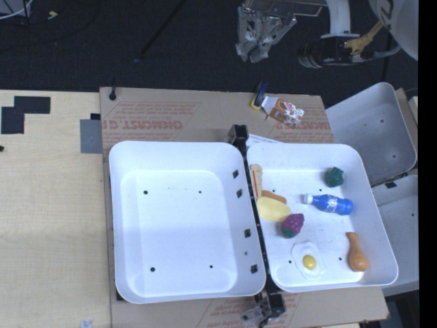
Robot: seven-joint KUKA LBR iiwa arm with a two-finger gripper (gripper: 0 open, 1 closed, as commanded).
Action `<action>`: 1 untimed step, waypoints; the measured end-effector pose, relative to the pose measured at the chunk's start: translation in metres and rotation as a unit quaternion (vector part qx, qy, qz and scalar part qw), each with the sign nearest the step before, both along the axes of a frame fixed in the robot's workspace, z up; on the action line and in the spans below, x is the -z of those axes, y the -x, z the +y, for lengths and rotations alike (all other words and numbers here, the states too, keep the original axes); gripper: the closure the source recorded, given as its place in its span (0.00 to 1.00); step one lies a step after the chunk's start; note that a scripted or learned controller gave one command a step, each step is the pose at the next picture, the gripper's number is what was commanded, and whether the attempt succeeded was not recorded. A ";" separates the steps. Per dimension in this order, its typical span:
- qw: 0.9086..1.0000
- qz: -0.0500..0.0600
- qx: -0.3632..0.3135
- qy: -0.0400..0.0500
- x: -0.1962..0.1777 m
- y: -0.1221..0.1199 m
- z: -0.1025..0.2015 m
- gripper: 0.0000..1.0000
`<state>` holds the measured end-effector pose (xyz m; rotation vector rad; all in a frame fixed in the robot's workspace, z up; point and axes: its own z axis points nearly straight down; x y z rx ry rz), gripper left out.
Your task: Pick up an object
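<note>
The gripper [256, 46] hangs high at the top, above the dark floor behind the bench, nothing between its fingers; spread or pressed together, I cannot tell. The objects sit in the right bin [365, 166]: green lump [334, 176], blue bottle [330, 203], yellow piece [272, 210], purple fruit [292, 225], fried egg [308, 260], orange gourd [356, 253]. The left bin [174, 157] lies just beside it.

Smooth glossy white plastic bins [130, 157]
</note>
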<state>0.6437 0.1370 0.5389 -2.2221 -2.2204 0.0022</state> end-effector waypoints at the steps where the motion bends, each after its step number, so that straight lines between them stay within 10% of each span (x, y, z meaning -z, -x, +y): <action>1: 1.000 0.003 0.001 0.001 0.026 0.000 -0.030 1.00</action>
